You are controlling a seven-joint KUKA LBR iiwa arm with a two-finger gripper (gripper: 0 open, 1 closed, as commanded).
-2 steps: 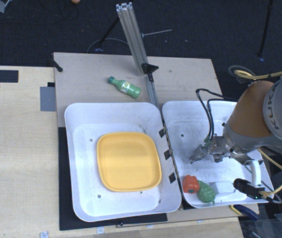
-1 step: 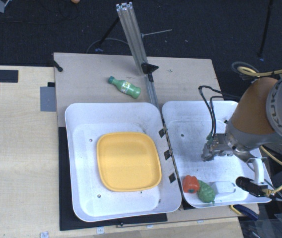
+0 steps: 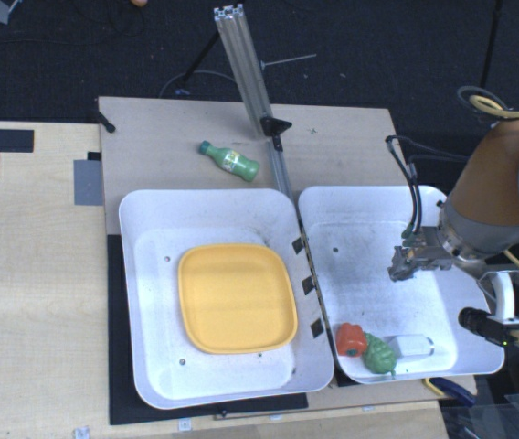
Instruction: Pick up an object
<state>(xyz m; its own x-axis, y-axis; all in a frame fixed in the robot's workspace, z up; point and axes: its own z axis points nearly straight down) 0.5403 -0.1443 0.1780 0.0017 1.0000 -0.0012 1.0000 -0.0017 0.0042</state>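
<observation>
Camera view: green bottle (image 3: pixel 229 161) bears a pale label, writing unreadable.

No text or label can be read.

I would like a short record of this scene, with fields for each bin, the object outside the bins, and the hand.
left bin: holds a yellow plate, lying flat
right bin: red object, green object and white object near its front edge
outside the bins: green bottle lying on the bench behind the left bin
hand: over the right bin, apart from the three objects
</observation>
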